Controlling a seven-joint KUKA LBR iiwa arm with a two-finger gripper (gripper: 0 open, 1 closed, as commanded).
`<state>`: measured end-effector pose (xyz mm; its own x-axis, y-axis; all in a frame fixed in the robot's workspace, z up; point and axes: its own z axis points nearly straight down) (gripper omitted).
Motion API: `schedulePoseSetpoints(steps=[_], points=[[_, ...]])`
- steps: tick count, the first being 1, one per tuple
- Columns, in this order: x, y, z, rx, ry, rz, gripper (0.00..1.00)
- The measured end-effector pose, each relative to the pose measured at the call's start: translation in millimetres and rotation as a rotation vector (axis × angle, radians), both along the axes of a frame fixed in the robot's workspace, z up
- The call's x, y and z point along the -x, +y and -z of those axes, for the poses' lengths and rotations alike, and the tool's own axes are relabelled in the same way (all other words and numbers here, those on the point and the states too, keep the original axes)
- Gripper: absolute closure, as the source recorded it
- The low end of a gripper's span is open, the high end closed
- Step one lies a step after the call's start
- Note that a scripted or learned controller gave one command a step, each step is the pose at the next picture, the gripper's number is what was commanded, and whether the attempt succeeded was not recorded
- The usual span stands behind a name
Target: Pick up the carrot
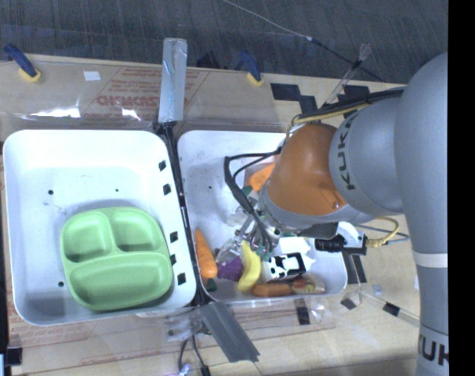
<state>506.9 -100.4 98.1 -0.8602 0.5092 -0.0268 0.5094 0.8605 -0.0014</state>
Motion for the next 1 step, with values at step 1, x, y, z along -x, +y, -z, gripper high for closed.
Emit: schedulePoseSetpoints(steps=[1], points=[[0.4,4.2,-8.4,-0.007,0.007,-0.01,1.0]])
